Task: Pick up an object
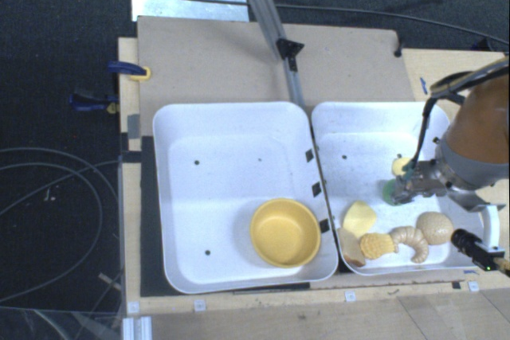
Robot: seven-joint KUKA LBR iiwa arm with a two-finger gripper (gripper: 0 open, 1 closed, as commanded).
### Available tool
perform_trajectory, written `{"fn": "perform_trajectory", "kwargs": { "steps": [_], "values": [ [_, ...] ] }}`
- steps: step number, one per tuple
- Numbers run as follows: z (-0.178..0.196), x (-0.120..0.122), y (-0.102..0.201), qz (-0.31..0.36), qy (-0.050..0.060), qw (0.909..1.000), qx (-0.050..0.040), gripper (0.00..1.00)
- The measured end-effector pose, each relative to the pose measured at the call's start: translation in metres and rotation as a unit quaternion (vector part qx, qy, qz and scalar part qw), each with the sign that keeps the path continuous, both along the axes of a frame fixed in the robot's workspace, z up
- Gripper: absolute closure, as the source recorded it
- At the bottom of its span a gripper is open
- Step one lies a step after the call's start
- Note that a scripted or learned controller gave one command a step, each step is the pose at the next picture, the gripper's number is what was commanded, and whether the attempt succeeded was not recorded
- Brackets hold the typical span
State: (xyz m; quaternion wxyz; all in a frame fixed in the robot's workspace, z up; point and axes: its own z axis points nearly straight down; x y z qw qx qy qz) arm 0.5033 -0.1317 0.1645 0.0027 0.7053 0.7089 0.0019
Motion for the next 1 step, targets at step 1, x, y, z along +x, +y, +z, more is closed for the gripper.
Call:
{"fn": "perform_trajectory", "kwargs": {
  "steps": [1],
  "values": [
    [0.0435,0.0008,-0.0017,0.0,0.0,1.0,-0.0003,1.0]
  ]
}}
